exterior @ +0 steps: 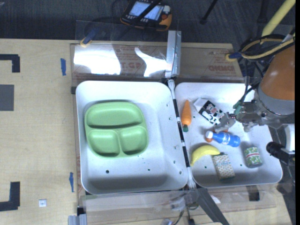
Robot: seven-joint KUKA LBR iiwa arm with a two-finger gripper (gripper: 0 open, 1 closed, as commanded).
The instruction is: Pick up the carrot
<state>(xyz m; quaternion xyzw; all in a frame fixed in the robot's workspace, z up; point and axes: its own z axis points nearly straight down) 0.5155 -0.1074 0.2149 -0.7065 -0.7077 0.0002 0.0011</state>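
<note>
Carrot (186,114): was seen lying in the right bin (274,172), close against its left wall, lengthwise up and down the view, green end toward the bottom.

Gripper (230,118): was placed over the right bin's middle, well to the right of the carrot and apart from it; whether it was open or closed could not be told, and nothing was seen to be held in it.

Neighbours: a black-and-white packet (209,110) lay between gripper and carrot; a blue bottle (223,138) lay just below the gripper; a banana (205,153), a patterned block (223,166) and a small can (252,156) lay toward the bin's near side.

Left bin (93,172): was occupied by a green divided tray (116,127).

Step in hand: judged to be the approach, the carrot not yet reached.

How it should be done: the gripper should be carried left above the packet, not dragged through it; the descent should be made over the carrot's thicker orange middle, with the closing direction set across its width.

Risk: the wall beside the carrot was judged to leave little room for the finger on that side, so a collision or a sideways nudge was thought likely.
</note>
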